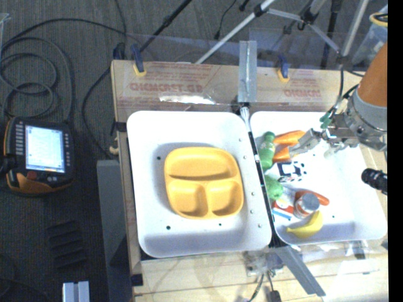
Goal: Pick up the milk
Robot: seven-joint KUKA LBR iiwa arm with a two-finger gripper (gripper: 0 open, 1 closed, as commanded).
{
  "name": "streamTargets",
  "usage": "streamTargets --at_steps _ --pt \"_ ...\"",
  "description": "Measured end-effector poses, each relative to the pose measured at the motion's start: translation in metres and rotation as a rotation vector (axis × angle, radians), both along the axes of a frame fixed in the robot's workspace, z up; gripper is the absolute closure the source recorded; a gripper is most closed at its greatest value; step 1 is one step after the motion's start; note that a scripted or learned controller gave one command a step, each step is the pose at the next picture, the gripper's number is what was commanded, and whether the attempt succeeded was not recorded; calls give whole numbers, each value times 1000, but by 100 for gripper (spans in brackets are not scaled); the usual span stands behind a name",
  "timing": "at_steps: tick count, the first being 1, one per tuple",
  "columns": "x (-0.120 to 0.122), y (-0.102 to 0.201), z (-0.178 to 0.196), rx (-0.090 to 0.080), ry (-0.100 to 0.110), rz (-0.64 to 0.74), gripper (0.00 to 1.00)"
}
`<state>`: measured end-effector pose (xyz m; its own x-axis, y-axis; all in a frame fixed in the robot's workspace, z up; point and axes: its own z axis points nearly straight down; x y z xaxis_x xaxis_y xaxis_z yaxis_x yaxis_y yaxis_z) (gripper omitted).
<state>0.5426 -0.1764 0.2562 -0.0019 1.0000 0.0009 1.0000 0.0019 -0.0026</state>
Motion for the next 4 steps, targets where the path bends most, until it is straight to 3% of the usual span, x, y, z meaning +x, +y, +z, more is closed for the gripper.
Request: streamTargets --at_steps 1,2,3,4 --pt "16 -21 -128 -12 -32 49 0" --pt "46 -9 -136 -24 -61 35 0" --pt "61 8 -141 -36 -60 24 0" --pt "66 12 -126 -32 -76 29 100"
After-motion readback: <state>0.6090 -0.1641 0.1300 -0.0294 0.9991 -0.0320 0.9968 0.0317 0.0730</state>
